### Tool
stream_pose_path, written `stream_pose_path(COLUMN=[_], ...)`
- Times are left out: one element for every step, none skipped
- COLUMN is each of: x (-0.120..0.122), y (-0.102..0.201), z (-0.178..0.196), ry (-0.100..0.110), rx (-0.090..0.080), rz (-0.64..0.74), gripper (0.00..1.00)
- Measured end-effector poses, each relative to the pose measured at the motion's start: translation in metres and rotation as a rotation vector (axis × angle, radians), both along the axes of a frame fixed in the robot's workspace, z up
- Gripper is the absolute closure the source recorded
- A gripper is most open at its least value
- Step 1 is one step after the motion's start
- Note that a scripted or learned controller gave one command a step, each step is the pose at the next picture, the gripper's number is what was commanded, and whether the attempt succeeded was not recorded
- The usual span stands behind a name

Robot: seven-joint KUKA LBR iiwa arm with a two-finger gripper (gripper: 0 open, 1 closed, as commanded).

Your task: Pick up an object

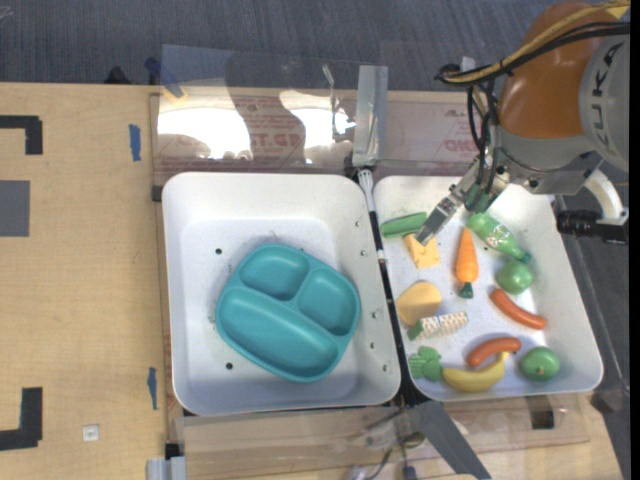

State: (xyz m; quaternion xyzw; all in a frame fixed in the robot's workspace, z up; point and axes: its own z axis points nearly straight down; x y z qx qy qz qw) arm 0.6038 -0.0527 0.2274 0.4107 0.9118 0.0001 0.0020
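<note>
Holding toy food (478, 303), right bin (578, 298)

Grey arm (560, 138) — orange band, yellow cable

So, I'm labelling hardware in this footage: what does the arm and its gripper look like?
The arm is grey with a rounded orange band above the wrist, dark lettering on its casing and yellow and black cables running along it. The gripper ends in slim dark-grey fingers.
</note>
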Motion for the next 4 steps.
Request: stream_pose_path(x=[-0.004,-0.007,-0.004,-0.085], y=[-0.055,-0.050,-0.050,-0.058], z=[-0.131,-0.139,-0.125,-0.138], ry=[0.012,-0.005,-0.016,-0.007], rx=[0.000,0.000,-0.003,0.000], rz=[-0.094,-0.103,-0.101,0.000], gripper=[0.00,0.00,1.00,1.00])
